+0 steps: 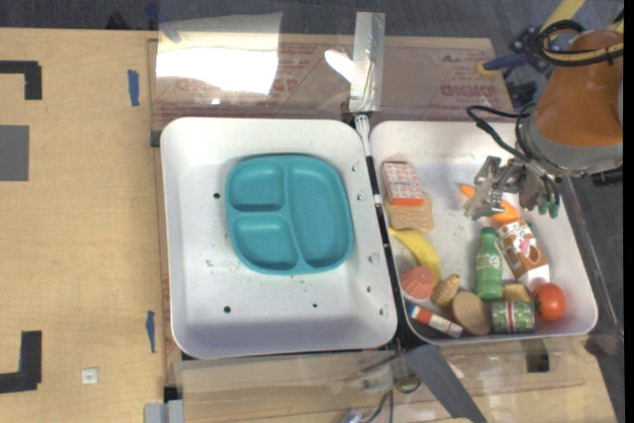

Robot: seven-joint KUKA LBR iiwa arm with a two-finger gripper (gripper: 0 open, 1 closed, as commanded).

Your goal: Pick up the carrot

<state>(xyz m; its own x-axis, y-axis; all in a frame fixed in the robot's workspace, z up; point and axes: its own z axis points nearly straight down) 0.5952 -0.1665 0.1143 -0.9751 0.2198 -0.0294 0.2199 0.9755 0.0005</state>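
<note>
Reaching for the carrot, not lifted yet

So the carrot (503, 210) is in the right bin (441, 149), upper right part, as small orange bits poking out on either side of the gripper (492, 196). The gripper sits right on top of it, low in the bin. Honestly can't tell how its fingers stand or whether anything is actually between them, too cluttered and small there. My read: the approach is done, the grasp is unconfirmed, and the lift is all still to go, since the carrot looks like it's lying on the bin floor.

Just below it there's a green bottle (487, 264) and a red-and-white packet (522, 251), then a tomato (551, 301) and a small can (512, 316) near the bottom edge. Over to the left a banana (420, 250) and a pink-striped box (401, 180). The left bin (188, 292) has a teal divided plate (290, 213).

Labels: the packet, bottle and box all have print, none readable. The cardboard behind the bins has red lettering, also too blurry.
</note>
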